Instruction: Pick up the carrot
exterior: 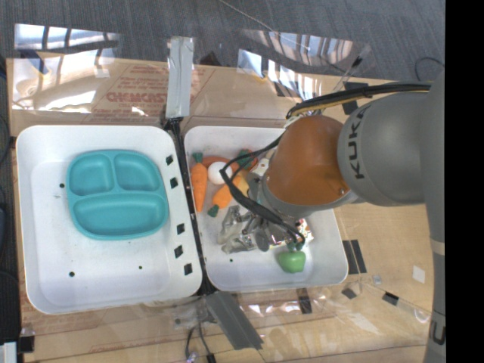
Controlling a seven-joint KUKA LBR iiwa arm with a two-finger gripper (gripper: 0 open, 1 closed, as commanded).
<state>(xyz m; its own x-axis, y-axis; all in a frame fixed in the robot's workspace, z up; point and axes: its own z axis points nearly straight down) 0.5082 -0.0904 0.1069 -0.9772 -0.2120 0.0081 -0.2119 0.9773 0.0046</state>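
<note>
An orange carrot [199,185] lies along the left wall of the right bin [325,274]. A second orange carrot-like piece [223,196] lies just right of it, next to a white egg-shaped item [216,172]. The gripper [243,231] hangs low over the middle of the right bin, its metal fingers pointing down to the right of the carrots. The arm's orange band and grey body cover the bin's upper right part. I cannot make out whether anything sits between the fingers.
A green round toy [292,261] rests near the right bin's front right. The left bin [45,278] holds a teal divided plate [116,193]. A small green piece [198,157] lies at the right bin's back left.
</note>
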